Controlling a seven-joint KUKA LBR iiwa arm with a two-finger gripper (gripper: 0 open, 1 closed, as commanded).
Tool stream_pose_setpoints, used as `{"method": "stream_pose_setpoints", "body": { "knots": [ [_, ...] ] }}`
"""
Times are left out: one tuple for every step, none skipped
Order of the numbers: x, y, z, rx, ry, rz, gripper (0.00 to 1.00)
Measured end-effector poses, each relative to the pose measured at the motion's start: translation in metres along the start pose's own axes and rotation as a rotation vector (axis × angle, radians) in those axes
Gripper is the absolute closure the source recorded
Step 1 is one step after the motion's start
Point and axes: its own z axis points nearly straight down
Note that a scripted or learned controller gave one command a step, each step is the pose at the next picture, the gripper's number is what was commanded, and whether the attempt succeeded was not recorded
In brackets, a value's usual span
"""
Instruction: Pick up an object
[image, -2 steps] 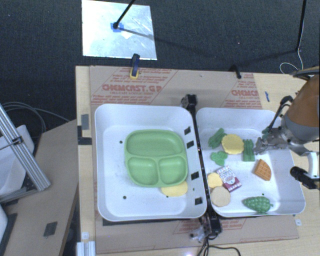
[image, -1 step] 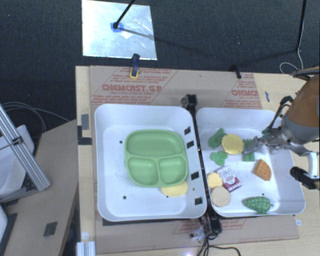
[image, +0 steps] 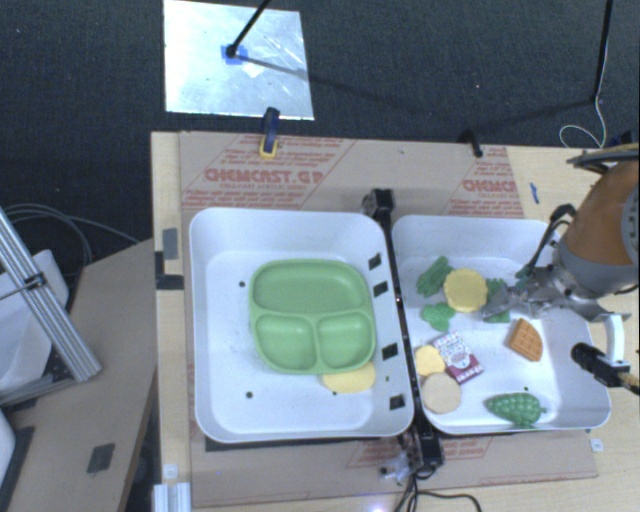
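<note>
Fingers (image: 497, 303) are low in the right bin (image: 575, 395), tips right next to the yellow round piece (image: 466, 290); I can't tell from here whether they're apart or together, and I see nothing between them. Arm (image: 600, 235) comes in from the right, orange band over the bin's right wall.

Right bin contents I can see: green leafy piece (image: 434, 274) just left of the yellow round, another small green piece (image: 438, 317) below it, orange waffle-like wedge (image: 524, 340) below the fingers, red-and-white packet (image: 458, 358), small yellow disc (image: 429, 360) touching the packet's left side, tan disc (image: 441, 393) below that, dark green bumpy piece (image: 514, 406) near the front wall.

Left bin (image: 215, 330): green divided tray (image: 311, 315) in the middle, pale yellow piece (image: 350, 379) poking out under its front edge.

Both bins sit side by side on the desk (image: 330, 170).
</note>
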Motion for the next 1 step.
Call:
{"method": "stream_pose_setpoints", "body": {
  "knots": [
    [-0.0004, 0.0023, -0.0016, -0.003, 0.000, 0.000, 0.00]
  ]
}}
